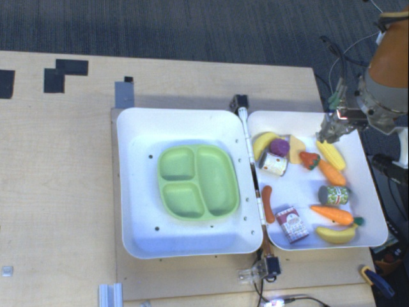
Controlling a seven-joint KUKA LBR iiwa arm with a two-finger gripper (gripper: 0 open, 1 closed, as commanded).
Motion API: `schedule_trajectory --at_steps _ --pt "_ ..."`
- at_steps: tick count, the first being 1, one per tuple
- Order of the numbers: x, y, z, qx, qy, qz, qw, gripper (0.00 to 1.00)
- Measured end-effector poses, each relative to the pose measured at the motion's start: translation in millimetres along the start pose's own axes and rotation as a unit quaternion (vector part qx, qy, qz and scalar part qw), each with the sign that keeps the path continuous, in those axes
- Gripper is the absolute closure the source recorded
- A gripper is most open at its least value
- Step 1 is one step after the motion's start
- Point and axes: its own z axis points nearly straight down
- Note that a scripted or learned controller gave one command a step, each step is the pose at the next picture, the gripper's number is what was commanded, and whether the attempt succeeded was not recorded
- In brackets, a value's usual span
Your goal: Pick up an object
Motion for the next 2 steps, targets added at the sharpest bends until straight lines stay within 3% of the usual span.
schedule_trajectory --at_steps 1,2 --pt "-0.2 -0.8 1.4 0.002 0.0 0.0 1.0 0.0" --pt "-84.4 27.5 161.2 0.004 0.0 0.001 1.0 0.0"
